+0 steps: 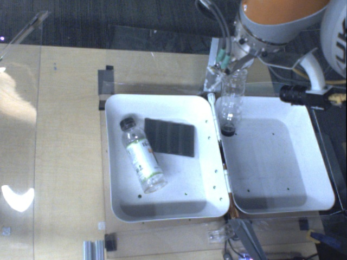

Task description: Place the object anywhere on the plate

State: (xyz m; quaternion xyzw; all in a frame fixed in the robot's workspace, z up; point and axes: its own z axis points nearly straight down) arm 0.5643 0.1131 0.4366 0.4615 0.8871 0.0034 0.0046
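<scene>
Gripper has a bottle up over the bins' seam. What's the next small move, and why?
Probably carry it left toward the dark plate. The gripper holds a clear bottle cap-down above the right bin's left edge, while the plate lies in the left bin, beside another bottle.

A pale wooden bench meets dark ribbed flooring behind.
</scene>
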